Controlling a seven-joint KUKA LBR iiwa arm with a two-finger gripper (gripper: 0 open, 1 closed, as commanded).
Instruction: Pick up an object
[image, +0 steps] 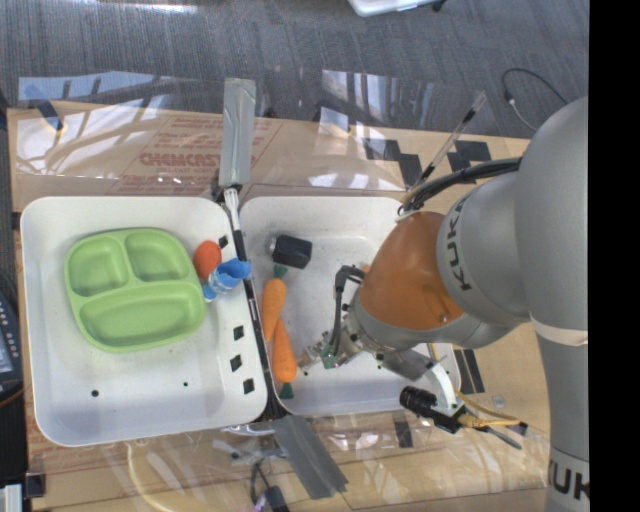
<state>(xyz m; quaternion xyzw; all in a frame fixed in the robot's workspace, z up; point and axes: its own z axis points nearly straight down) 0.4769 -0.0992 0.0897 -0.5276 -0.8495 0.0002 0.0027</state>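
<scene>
In the right bin (330, 215) two orange carrots lie along the left wall: one (271, 308) higher up, the other (284, 362) just below it. A black block (291, 250) rests near the bin's far left corner. My gripper (326, 356) is low over the bin floor, a little right of the lower carrot. Nothing visible sits between its tips. The orange-banded wrist hides the bin's right half.
The left bin (40, 300) holds a green divided plate (135, 288). An orange ball-like piece (206, 258) and a small blue item (230, 273) sit at that bin's right edge. Grey tape (236, 130) runs along the divider between the bins.
</scene>
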